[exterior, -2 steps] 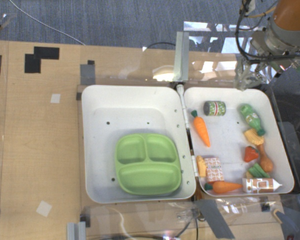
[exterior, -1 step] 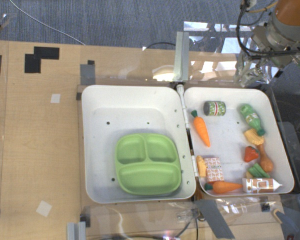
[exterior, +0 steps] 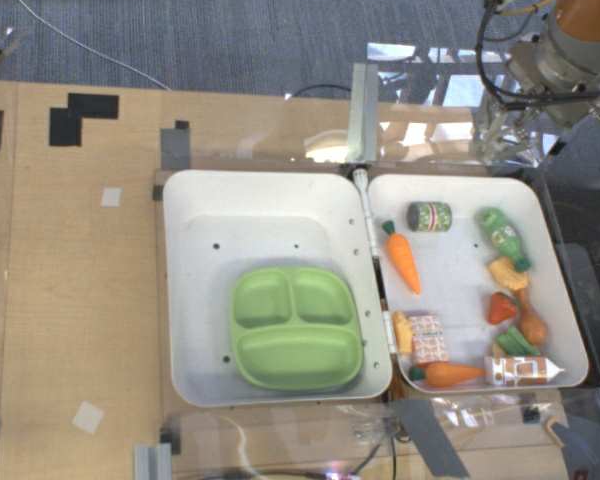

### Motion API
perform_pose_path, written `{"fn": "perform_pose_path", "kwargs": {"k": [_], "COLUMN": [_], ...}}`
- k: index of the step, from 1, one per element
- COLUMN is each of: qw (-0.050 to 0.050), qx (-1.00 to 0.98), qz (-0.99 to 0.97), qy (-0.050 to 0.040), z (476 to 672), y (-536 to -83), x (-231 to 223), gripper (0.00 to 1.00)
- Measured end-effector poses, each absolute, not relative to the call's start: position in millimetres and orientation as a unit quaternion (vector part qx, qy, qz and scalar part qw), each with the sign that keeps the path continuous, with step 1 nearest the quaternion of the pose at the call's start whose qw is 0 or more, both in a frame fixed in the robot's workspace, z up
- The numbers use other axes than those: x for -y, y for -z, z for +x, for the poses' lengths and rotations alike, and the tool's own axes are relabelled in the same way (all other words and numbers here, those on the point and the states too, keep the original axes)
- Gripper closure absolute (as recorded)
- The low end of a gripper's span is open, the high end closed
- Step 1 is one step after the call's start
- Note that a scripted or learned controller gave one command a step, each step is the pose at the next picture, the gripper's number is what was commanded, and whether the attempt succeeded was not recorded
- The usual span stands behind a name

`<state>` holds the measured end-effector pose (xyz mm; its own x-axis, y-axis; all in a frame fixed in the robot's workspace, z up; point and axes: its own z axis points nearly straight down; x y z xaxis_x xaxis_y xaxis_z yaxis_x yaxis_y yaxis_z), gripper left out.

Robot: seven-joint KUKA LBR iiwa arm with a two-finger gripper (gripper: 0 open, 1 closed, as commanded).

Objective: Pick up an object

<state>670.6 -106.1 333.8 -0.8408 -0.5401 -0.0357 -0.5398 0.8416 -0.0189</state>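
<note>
The right bin (exterior: 460,268) holds several toy foods. A carrot (exterior: 403,258) lies near its left wall and a green can (exterior: 430,217) lies on its side at the back. A green bottle (exterior: 502,233), a yellow piece (exterior: 507,273) and a red piece (exterior: 501,308) run down the right side. Along the front lie a pink box (exterior: 428,338), a second carrot (exterior: 452,374) and a white bottle (exterior: 521,371). My gripper (exterior: 505,133) hangs beyond the bin's back right corner, above the bench and apart from every object, with nothing seen in it.
The left bin (exterior: 210,218) holds a green divided plate (exterior: 295,326) in its front half. A metal divider post (exterior: 360,118) stands behind the seam between the bins. Reflective foil (exterior: 430,78) lies behind the right bin. The wooden bench (exterior: 70,298) spreads to the left.
</note>
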Motion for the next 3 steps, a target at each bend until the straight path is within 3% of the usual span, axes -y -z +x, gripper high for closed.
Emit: {"fn": "perform_pose_path", "kwargs": {"k": [1, 3], "qw": [0.002, 0.015], "qx": [-0.944, -0.944], "qz": [-0.331, -0.33], "qy": [-0.0003, 0.0037], "z": [622.9, 628.6], "y": [-250.1, -278.9], "x": [86.5, 84.8], "gripper": [1.0, 1.0]}}
